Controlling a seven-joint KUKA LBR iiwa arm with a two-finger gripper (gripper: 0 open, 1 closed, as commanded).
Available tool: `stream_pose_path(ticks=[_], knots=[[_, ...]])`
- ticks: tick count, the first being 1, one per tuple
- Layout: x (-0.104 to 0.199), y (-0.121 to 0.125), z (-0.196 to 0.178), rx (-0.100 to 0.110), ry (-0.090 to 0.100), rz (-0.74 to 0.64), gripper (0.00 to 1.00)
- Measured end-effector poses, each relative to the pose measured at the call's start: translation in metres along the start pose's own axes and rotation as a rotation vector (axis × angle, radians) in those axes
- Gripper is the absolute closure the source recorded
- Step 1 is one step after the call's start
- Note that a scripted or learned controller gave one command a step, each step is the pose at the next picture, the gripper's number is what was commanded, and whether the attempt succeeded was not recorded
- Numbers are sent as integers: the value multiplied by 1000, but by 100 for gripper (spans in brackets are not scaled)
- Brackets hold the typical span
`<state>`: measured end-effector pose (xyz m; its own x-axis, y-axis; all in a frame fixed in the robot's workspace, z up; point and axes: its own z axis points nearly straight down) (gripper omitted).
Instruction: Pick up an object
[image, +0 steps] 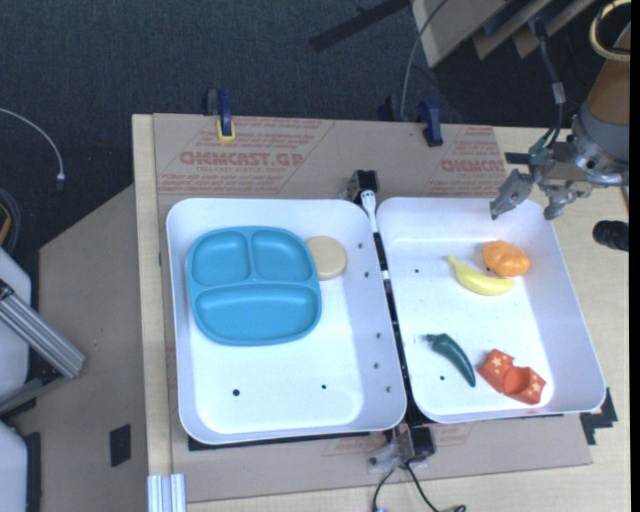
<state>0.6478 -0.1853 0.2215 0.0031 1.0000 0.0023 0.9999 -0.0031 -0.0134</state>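
Note:
My gripper (528, 202) hangs open over the far right corner of the right bin (420, 230), with nothing between its fingers. Just below it in that bin lie an orange fruit (506, 258) and a yellow banana (479, 279), which touch each other. Nearer the front of the bin are a dark green pepper (454, 357) and a red toy piece (513, 375). The left bin (280, 385) holds a blue divided plate (254, 284) with a beige round disc (327, 257) at its right edge.
Both bins rest on a cardboard sheet (300, 145) held by blue clamps (221, 108) at the back. A black divider (380, 270) runs between the bins. Cables and a metal frame lie off the bench to the left.

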Motion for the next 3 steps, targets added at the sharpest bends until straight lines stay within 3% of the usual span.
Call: stream_pose_path(ticks=[1, 3], knots=[[1, 3, -9, -15, -3, -3, 0], [1, 9, 105, -7, -1, -3, 0]])
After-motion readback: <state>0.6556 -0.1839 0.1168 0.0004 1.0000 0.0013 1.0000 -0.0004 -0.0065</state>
